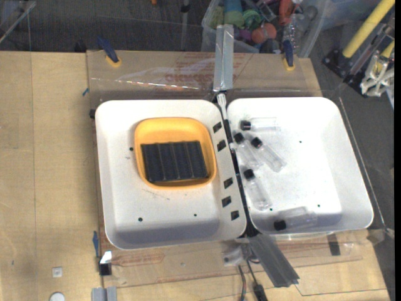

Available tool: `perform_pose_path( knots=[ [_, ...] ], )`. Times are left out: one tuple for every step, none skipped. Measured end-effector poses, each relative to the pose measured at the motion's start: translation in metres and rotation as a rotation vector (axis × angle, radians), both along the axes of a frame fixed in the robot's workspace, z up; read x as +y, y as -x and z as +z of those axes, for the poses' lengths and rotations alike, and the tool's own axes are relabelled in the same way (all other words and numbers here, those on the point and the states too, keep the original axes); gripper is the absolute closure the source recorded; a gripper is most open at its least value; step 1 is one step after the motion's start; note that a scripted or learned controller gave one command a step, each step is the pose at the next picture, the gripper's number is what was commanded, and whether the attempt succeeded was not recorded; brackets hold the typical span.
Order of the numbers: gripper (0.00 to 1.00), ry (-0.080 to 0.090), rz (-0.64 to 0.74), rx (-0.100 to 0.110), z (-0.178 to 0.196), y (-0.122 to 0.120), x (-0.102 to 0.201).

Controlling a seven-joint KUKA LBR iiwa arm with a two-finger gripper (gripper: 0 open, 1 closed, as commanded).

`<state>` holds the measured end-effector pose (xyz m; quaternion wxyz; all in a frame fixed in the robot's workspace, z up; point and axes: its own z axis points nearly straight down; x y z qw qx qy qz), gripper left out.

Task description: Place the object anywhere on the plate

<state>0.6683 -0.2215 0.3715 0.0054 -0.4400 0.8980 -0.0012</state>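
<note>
An orange-yellow plate (145,130) with rounded corners lies in the left white bin (116,199). A dark ribbed rectangular object (173,160) rests flat on the plate and covers most of its middle and front. In the right white bin (326,168) lie several clear plastic bottles with black caps: one at the back (258,125), one slanted in the middle (268,153), one by the left wall (256,190) and one at the front (296,219).
A metal divider (233,168) with black clips runs between the two bins. A clear box of colourful toys (263,8) stands behind the bench. Blue clamps (110,55) hold a clear sheet at the back. Bare wooden bench lies to the left.
</note>
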Motion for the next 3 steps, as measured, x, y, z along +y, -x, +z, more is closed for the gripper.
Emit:
perform_pose_path(
  knots=[
    [1.0, 0.002, 0.383, 0.002, -0.005, 0.0, 0.0],
    [1.0, 0.002, 0.668, 0.005, -0.017, 0.001, 0.001],
    [1.0, 0.007, 1.069, 0.001, 0.02, 0.001, 0.007]
  ],
)
